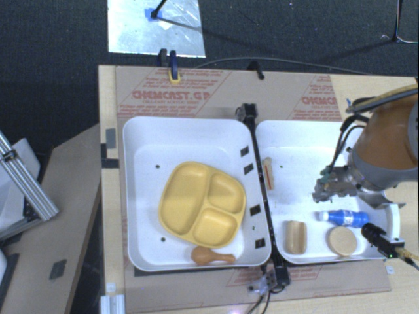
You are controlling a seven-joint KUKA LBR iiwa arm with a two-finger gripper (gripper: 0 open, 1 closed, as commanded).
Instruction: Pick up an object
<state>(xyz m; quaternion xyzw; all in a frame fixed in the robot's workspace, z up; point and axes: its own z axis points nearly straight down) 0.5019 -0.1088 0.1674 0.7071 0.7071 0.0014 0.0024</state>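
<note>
In the right bin (294, 139) lie a blue and white bottle (343, 218) on its side, a round tan disc (342, 241) at the front, a tan bread-like piece (295, 236) and a thin brown stick (268, 174) along the left wall. My gripper (332, 190) hangs over the right bin, just above and left of the bottle. The arm's orange band and grey wrist rise behind it to the right. Nothing shows between the gripper's tips.
The left bin (147, 142) holds a yellow divided tray (203, 203) and a tan drumstick-shaped toy (211, 256) at its front edge. A black divider with clips (256, 175) runs between the bins. A metal frame (23, 182) stands at the far left.
</note>
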